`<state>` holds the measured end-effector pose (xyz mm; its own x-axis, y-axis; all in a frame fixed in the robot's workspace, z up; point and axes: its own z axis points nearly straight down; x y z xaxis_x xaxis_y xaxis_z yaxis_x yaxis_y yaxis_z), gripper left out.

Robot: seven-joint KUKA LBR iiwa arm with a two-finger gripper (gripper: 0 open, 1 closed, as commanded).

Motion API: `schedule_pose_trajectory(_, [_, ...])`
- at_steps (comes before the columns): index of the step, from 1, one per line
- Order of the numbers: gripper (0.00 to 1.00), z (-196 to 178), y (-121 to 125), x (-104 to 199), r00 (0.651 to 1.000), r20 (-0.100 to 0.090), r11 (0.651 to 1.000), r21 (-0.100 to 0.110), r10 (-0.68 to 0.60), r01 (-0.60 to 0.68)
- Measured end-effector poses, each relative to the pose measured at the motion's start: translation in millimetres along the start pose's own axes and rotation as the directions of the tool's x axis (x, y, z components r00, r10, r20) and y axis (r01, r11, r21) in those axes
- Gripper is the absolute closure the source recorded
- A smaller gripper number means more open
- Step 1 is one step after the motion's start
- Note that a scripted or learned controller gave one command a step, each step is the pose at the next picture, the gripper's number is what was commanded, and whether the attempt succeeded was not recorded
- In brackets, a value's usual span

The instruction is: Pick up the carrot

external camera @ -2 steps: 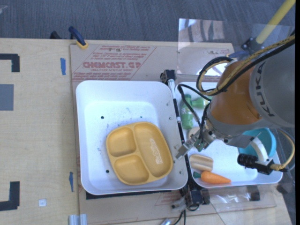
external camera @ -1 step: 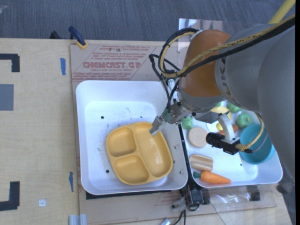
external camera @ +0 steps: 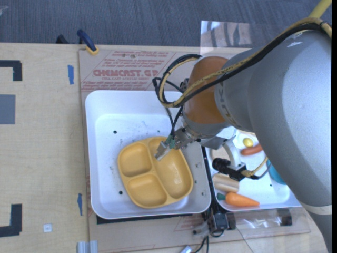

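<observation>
One carrot [external camera: 242,199] lies well right of your fingers [external camera: 162,151], which grip nothing visible; aperture cannot be told.

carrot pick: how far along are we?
Done: nothing visible yet. The carrot lies in the right bin, untouched. In hand: the pincer is over the yellow divided plate in the left bin. Left: move across, grasp, lift.
</observation>
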<state>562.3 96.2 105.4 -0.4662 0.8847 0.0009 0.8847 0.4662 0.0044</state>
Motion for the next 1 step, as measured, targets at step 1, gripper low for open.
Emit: schedule_pose_trajectory(1, [1.00, -2.2, -2.6, -3.5, 1.000, 0.009, 1.000, 0.009, 0.000, 0.000])
